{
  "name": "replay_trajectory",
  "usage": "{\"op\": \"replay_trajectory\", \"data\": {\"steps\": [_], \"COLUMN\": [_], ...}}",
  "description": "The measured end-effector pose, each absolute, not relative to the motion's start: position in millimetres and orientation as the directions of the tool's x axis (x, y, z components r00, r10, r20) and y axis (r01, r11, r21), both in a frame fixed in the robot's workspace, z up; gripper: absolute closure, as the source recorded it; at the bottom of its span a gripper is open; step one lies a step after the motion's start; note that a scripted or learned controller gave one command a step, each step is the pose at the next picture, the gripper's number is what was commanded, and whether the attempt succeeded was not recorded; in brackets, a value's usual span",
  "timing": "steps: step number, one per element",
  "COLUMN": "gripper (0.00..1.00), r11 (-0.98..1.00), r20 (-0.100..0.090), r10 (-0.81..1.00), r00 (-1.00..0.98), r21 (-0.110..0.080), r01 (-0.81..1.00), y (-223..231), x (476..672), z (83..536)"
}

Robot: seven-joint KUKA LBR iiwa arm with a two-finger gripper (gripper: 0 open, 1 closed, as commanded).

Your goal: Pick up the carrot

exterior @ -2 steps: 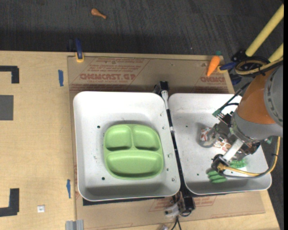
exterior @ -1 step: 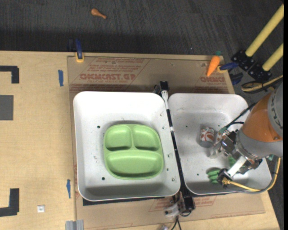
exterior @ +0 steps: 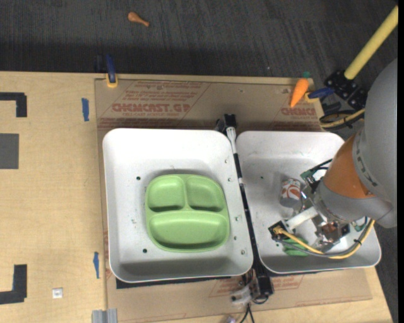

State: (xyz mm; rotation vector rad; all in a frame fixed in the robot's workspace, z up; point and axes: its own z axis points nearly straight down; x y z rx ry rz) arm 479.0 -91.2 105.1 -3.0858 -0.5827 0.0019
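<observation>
Item 1. Shallow white plastic bin, right-hand of the pair (exterior: 265, 148). It served as the reference for every entry below.

Item 2. My two-finger gripper (exterior: 320, 233). It was low inside the right-hand bin, toward the near right corner, with my grey arm and orange band above it. I could not tell whether I was open or closed; the wrist and cabling covered that part. Nothing could be seen held.

Item 3. Small orange carrot with a green top (exterior: 299, 92). It lay outside the right-hand bin, on the board just beyond the bin's far wall, toward the far right corner. Its green end pointed away from the bin and its tip toward it. It was well apart from my gripper.

Item 4. Small rounded red-and-white object (exterior: 291, 189). It sat inside the right-hand bin, near the middle of the floor, just beside my wrist. It was too blurred to name.

Item 5. Shallow white plastic bin, left-hand (exterior: 123, 158). It stood against the left wall of the right-hand bin.

Item 6. Pale green plastic plate with three compartments (exterior: 187, 211). It lay flat in the left-hand bin, left of the right-hand bin.

Item 7. Tan wooden board (exterior: 50, 189). It lay under and around the right-hand bin.

Item 8. Yellow pole (exterior: 374, 43). It stood slanted, beyond the far right corner of the right-hand bin.

Item 9. Small orange scrap (exterior: 137, 19). It lay on the dark floor, far beyond the right-hand bin and to its left.
</observation>
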Motion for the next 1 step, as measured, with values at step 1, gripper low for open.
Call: {"op": "replay_trajectory", "data": {"steps": [1], "gripper": [0.00], "r11": [-0.808], "r20": [0.000], "r10": [0.589], "r00": [0.808], "r21": [-0.002], "r01": [0.589], "y": [-26.8], "x": [479.5], "z": [184.4]}}
